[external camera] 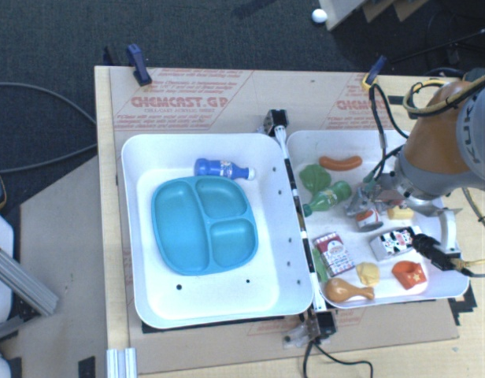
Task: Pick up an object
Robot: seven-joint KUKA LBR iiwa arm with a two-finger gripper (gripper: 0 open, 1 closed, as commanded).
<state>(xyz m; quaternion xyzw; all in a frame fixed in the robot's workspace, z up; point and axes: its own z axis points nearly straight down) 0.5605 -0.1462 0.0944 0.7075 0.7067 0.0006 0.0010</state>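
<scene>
Lying level, hot dog (340,162) pointing left-right

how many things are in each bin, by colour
Left bin, blue: 2, a divided plate and a small bottle.
Right bin:
Green: 2
Orange-red: 2, a hot dog and a red piece
Red-and-white carton: 1
Black-and-white carton: 1
Tan: 2, a drumstick and a yellowish piece
Total: 10, leaving out small bits beneath the gripper.

arm (451,136) reaching in, hand (367,209) lowered
</scene>
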